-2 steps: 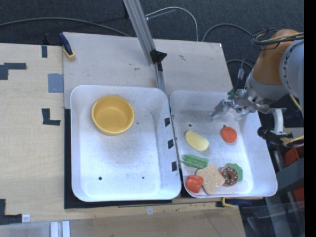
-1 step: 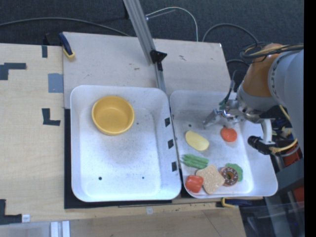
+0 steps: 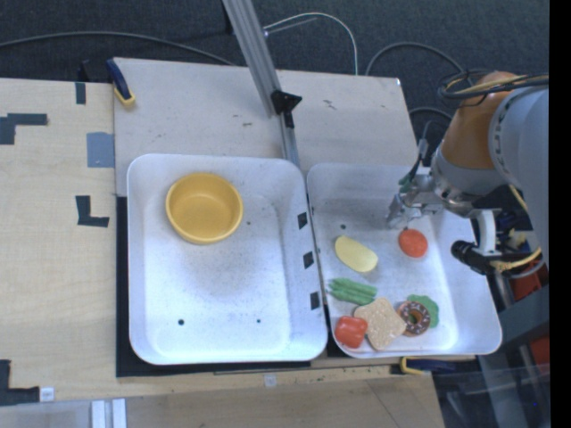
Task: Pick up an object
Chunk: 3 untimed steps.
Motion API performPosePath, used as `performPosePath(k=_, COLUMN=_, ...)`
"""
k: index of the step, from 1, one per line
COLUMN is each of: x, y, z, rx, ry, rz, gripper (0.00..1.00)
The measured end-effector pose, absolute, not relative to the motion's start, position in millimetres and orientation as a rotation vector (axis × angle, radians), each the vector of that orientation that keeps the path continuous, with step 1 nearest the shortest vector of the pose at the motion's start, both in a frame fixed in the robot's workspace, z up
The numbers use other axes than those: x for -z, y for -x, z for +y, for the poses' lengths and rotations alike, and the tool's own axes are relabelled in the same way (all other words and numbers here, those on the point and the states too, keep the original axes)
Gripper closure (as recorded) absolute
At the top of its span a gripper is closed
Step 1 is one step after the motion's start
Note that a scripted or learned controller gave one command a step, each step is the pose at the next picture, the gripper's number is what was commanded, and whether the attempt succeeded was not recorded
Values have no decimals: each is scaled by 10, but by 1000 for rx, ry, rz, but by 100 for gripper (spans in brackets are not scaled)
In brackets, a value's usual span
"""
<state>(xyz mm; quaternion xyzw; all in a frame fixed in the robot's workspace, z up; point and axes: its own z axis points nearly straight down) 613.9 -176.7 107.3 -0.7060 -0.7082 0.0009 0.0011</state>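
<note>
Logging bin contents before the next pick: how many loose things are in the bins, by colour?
Yellow: 2, round yellow plastic bowl, yellow oval piece
Red: 2, red round piece, red pepper-like piece
Green: 1, green bean pods
Tan: 1, bread slice
Brown: 1, doughnut
Total: 7

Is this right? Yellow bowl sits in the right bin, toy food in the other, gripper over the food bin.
Not quite. The camera view shows the yellow bowl in the left bin, not the right one. The toy food, such as the tomato and bread, lies in the right bin, and the gripper is over that bin.
</note>
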Motion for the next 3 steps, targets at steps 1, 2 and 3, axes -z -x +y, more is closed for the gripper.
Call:
performPosePath(k=1, x=-1576, y=-6250, z=-1754, rx=3, ry=2222, rz=-2226, gripper=100)
performPosePath(k=2, x=-2188, y=-6325, z=-1710, rx=5, ry=2222, rz=-2228, gripper=100)
performPosePath(k=3, x=-2623, y=-6336, z=-1706, rx=3, ry=2222, rz=-2227, gripper=100)
